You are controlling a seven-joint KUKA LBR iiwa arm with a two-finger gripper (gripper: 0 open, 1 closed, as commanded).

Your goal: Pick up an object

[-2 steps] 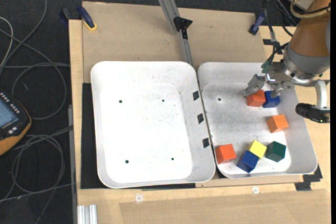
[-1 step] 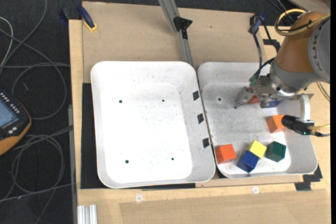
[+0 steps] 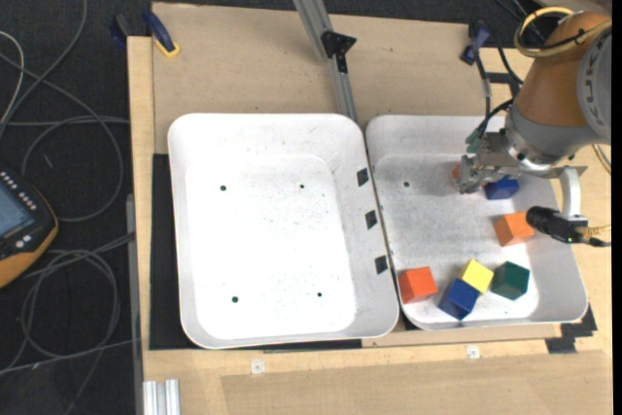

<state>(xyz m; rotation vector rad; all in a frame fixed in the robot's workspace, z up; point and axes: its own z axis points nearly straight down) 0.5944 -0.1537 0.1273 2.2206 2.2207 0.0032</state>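
Several small blocks lie in the right bin (image 3: 428, 143). A blue block (image 3: 502, 190) sits right beside my gripper (image 3: 472, 180), which hangs low over the bin's upper right part. An orange block (image 3: 512, 228) lies just below that. Along the bin's front edge sit another orange block (image 3: 419, 283), a yellow block (image 3: 476, 274), a second blue block (image 3: 457, 298) and a green block (image 3: 510, 280). A small orange spot (image 3: 455, 172) shows at the gripper's left side; I cannot tell what it is.
The left bin (image 3: 194, 141) stands beside the right one, with black clips (image 3: 370, 219) along the shared wall. A slanted metal pole (image 3: 311, 5) rises behind the bins. The arm's orange band (image 3: 549, 92) overhangs the right bin's far right corner.
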